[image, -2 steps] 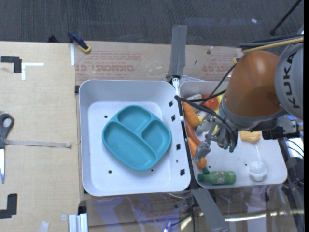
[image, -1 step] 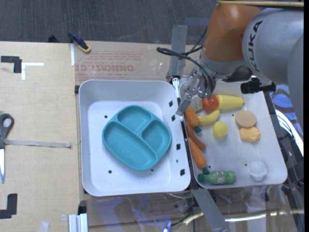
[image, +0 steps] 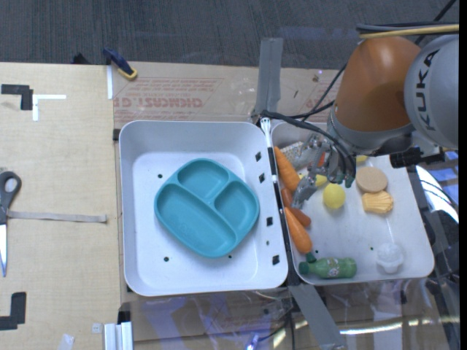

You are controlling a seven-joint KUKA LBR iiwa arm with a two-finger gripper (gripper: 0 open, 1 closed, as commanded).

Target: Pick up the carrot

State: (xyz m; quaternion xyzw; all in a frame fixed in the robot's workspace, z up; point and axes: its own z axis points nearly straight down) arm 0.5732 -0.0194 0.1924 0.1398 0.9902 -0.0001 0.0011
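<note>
From the camera above the bench, the carrot (image: 286, 168) lay along the left wall of the right bin (image: 408, 272), its upper end toward the bin's far-left corner; a second carrot (image: 297, 226) lay lower along the same wall, near a green bottle (image: 329, 268) at the near edge. The gripper (image: 321, 168) hung just beside the upper carrot, over the far-left part of that bin, and whether it was released or clenched could not be told, nor was any carrot visibly between it. A yellow ball (image: 334, 196) sat close by, with a round biscuit (image: 371, 179) and a ridged yellow piece (image: 378, 203) toward the right. The left bin (image: 131, 268) carried a blue divided plate (image: 207, 207).

The likely trouble was the wall: with the carrot pressed against it, one side of the grasp might strike the rim or slide off the tapered body. The yellow ball could also be nudged or caught instead.
</note>
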